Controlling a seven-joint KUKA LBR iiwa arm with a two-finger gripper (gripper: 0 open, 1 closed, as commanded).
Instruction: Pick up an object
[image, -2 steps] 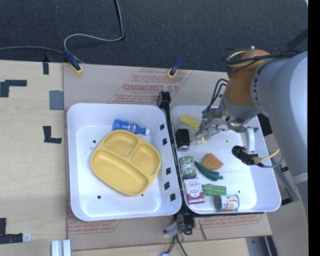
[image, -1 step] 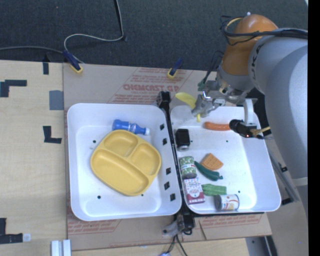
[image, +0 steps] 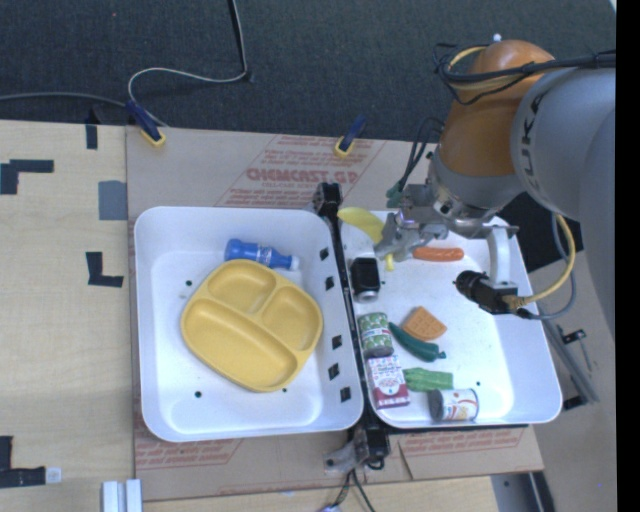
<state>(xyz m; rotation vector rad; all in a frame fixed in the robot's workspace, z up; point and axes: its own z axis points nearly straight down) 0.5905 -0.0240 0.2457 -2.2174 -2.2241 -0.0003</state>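
Step in hand: approach. The gripper (image: 400, 240) hangs over the right bin (image: 520, 385); finger state cannot be determined. Next move: descend onto the yellow banana (image: 360, 219) just beside it.

yellow tray (image: 252, 324): three-part, flat, left bin, tilted askew
blue bottle (image: 259, 254): on its side, far of the tray, touching its rim
banana (image: 362, 221): yellow, right bin's far left corner
black block (image: 364, 275): by the divider
carrot (image: 438, 254): orange, lying flat
green can (image: 374, 333)
cracker (image: 424, 324): orange
green peppers (image: 417, 343)
red packet (image: 387, 382)
red-white can (image: 455, 405): on its side, near edge
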